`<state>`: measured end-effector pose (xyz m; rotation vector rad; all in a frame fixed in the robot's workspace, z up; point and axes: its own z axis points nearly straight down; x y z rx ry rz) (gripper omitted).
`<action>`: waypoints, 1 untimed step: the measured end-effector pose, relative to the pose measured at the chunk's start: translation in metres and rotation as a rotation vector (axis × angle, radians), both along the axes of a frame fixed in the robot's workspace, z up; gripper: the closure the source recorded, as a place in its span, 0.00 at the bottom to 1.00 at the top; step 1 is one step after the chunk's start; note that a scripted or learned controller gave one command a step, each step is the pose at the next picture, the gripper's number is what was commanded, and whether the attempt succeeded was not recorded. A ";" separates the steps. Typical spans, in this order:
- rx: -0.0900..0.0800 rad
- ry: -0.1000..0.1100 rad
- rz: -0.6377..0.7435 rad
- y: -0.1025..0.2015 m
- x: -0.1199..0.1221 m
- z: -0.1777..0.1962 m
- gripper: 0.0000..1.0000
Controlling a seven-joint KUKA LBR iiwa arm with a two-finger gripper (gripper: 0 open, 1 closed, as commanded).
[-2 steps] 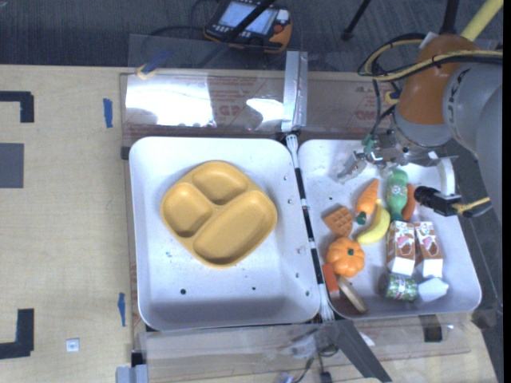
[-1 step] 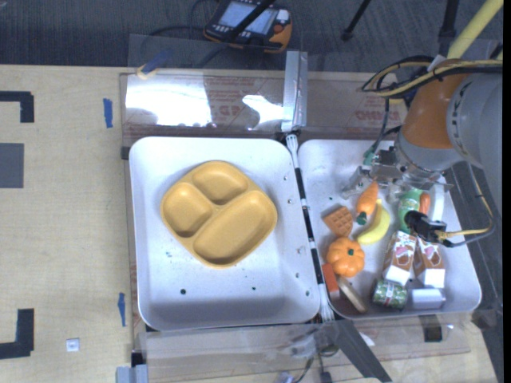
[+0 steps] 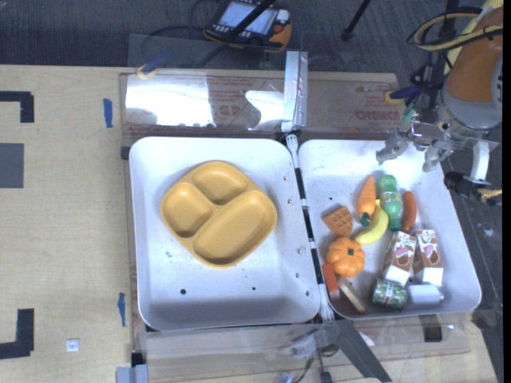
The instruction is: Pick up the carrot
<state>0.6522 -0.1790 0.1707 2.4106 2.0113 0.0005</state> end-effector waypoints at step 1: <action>0.002 -0.026 -0.359 0.063 -0.013 -0.057 0.00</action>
